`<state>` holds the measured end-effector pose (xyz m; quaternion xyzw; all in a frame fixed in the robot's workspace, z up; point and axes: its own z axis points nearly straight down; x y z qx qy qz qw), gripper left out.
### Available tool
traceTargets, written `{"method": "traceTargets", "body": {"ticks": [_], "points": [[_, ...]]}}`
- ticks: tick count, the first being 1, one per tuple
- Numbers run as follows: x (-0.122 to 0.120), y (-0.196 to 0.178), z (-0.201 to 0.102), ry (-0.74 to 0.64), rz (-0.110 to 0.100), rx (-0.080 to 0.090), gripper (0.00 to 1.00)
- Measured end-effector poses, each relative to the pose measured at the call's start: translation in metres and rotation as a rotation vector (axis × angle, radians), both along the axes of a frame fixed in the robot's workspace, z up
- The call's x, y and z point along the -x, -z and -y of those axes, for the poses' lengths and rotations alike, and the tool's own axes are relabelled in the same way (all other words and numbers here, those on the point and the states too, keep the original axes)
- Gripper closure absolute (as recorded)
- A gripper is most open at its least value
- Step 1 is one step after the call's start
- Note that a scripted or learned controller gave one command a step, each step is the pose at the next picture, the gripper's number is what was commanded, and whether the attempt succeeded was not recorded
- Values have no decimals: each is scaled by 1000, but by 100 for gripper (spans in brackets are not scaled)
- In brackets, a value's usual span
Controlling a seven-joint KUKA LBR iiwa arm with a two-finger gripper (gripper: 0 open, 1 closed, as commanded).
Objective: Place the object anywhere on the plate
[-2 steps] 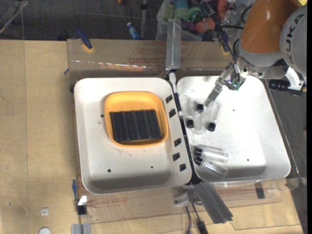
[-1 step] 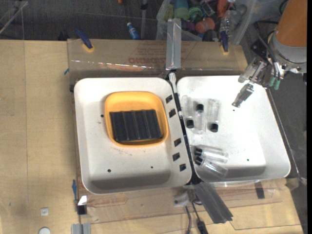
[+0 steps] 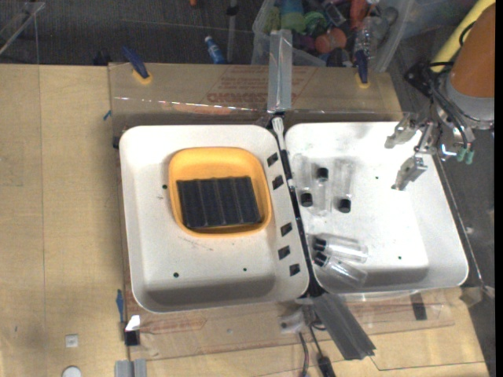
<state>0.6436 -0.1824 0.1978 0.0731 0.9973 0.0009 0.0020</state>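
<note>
Your objects are clear plastic vials with black caps, all in the right bin (image 3: 440,242). One vial (image 3: 339,251) lies on its side at about 7 o'clock in that bin, its cap toward the divider, with a second clear piece (image 3: 346,270) just below it against the front wall. Three more caps (image 3: 321,173) stand as dark spots near the bin's middle-left, at about 10 o'clock from the lying vial; their clear bodies are hard to make out against the white floor.

The plate (image 3: 216,162) is orange with a raised rim and sits in the middle of the left bin (image 3: 149,234). A black ribbed slab (image 3: 218,201) lies flat on it, covering most of its floor.

The gripper (image 3: 410,149) hangs over the right bin's upper right corner, at about 2 o'clock from the vials, well apart from all of them. Its two fingers are spread, with nothing between them.

A black divider (image 3: 284,203) runs between the bins.
</note>
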Motion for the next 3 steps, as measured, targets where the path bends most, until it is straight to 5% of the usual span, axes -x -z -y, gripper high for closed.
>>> {"method": "traceTargets", "body": {"ticks": [1,2,3], "points": [[-14,-11,41,-131,7,3,0],[-17,-2,37,-283,3,2,0],[-25,15,38,-592,7,4,0]]}}
